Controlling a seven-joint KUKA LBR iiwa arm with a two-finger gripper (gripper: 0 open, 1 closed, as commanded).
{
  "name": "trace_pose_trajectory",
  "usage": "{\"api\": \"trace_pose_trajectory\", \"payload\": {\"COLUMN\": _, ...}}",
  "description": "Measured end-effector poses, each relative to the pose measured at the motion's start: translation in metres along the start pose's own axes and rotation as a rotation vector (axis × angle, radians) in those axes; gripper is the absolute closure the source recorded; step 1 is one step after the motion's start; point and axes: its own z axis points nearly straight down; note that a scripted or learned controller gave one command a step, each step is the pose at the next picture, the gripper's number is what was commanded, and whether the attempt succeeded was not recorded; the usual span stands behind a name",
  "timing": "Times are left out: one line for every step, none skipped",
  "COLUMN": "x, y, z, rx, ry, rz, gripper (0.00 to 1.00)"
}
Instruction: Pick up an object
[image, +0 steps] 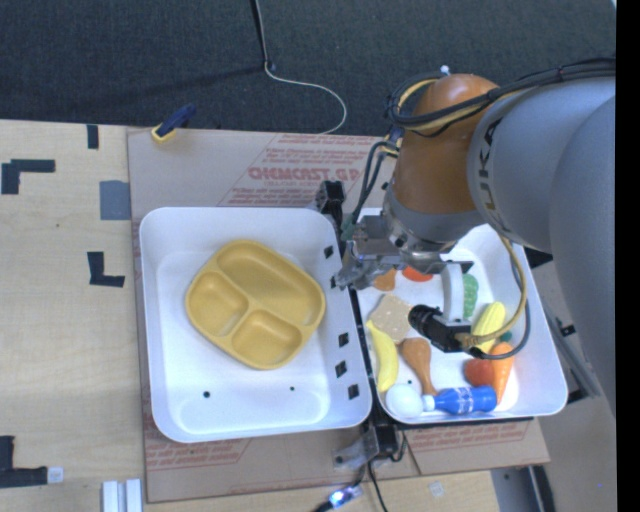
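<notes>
Two white bins (160, 300); one yellow tray (255, 302); one banana (384, 358); one blue bottle (466, 400); perhaps one drumstick (420, 362).

Arm (560, 150): large grey rounded housing, smooth matte finish, dark lettering partly visible on near-left face. Orange band (440, 140): glossy, bulbous, sits above wrist. Black cables (520, 85) run along housing top and loop around band. Wrist flange (415, 225): grey metal. Gripper (365, 265): dark metallic assembly, small brackets, details blurred.
</notes>
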Motion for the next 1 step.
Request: {"api": "trace_pose_trajectory", "payload": {"x": -0.0099, "y": -0.0021, "z": 0.0181, "rx": 0.001, "ry": -0.003, "rz": 0.005, "gripper": 1.0}}
